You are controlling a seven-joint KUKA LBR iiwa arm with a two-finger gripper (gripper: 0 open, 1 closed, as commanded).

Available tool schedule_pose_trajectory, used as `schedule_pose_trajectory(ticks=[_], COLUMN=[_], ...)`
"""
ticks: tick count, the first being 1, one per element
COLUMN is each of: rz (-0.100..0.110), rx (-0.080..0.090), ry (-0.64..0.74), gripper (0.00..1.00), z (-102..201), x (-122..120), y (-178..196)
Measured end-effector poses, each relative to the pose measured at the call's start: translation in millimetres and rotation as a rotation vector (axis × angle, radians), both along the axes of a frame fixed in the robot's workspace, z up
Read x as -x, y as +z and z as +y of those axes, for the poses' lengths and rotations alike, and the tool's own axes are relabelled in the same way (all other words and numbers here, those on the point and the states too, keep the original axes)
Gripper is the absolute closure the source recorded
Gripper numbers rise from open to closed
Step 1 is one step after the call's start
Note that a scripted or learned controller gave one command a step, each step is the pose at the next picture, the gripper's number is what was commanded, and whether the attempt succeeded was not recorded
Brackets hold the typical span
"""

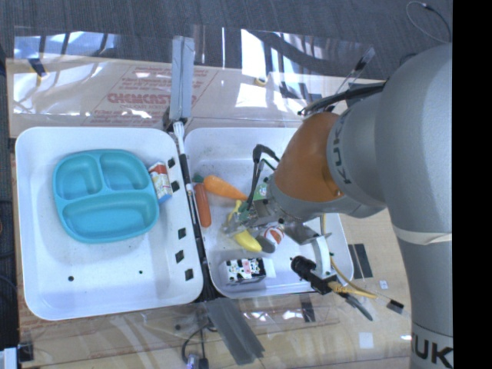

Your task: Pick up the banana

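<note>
The banana (248,242) is a short yellow piece lying in the right bin (223,148), near its middle front. My gripper (241,220) reaches down into that bin from the right and sits just above and against the banana's far end. The orange band and grey wrist hide the right part of the bin and whatever lies beneath them. A small red and white object (274,237) pokes out beside the banana on its right.
An orange carrot (223,187) and a reddish sausage (203,205) lie left of the gripper in the right bin. A small patterned box (245,269) sits at the bin's front. The left bin (38,275) holds a blue divided plate (104,194) and a small can (161,181).
</note>
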State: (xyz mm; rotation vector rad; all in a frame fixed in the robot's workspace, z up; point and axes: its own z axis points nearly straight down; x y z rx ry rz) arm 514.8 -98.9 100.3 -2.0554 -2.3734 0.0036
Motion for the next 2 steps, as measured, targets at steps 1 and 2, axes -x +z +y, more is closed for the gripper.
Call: schedule_pose_trajectory(ticks=[1,2], rz=[-0.001,0.003], rx=[-0.002,-0.001], ry=[-0.017,0.05], gripper=[1.0,1.0], z=[92,118], x=[-51,-22], y=[91,90])
